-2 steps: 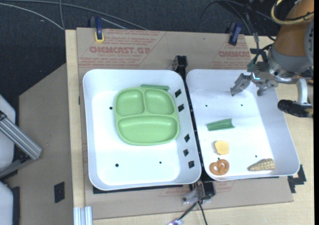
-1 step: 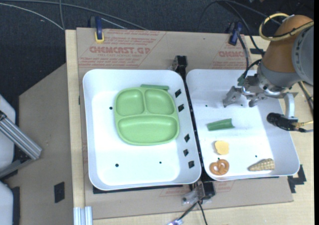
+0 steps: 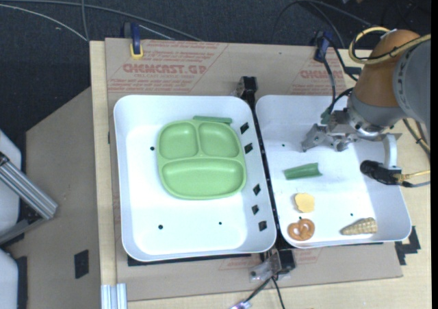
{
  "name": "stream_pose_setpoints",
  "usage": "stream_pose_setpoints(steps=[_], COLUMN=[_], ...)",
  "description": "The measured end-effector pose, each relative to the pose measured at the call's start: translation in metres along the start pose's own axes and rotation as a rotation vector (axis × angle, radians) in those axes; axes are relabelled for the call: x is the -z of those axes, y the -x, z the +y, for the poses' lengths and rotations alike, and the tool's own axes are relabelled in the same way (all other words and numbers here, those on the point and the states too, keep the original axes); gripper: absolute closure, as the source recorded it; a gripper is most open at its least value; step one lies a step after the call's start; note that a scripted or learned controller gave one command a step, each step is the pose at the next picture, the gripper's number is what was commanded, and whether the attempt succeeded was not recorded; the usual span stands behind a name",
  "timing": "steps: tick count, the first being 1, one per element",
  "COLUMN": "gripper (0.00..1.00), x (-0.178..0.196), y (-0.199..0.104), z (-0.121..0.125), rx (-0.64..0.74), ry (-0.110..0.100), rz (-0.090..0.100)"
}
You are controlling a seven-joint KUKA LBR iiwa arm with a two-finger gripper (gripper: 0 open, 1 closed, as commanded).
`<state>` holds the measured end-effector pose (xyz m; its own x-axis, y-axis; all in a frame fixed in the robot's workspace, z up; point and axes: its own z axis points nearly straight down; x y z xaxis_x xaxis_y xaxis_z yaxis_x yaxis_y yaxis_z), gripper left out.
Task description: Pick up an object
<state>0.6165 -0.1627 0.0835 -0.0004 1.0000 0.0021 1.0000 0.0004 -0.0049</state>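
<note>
One green plate (image 3: 201,160), four foods (right bin (image 3: 390,222))

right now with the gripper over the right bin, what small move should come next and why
Probably shift the gripper toward the near side of the right bin and lower it over the green piece. The gripper hangs above bare bin floor with nothing between its fingers, and the green piece is the closest object to it; the yellow piece, pretzel and cone lie farther off.

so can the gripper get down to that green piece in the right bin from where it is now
Probably yes. The gripper hangs just above the green piece in the right bin, with bare white floor between them and the yellow piece lying clear below.
</note>
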Motion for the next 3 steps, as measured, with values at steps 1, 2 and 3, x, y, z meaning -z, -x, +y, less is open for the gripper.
stream_pose_setpoints(steps=[1, 2, 3], gripper=[1.0, 1.0, 1.0], x=[0.013, 0.075, 0.124], y=[0.0, 0.008, 0.008], z=[0.002, 0.0, 0.002], rx=[0.0, -0.001, 0.0], ry=[0.005, 0.012, 0.012], rz=[-0.001, -0.004, -0.004])
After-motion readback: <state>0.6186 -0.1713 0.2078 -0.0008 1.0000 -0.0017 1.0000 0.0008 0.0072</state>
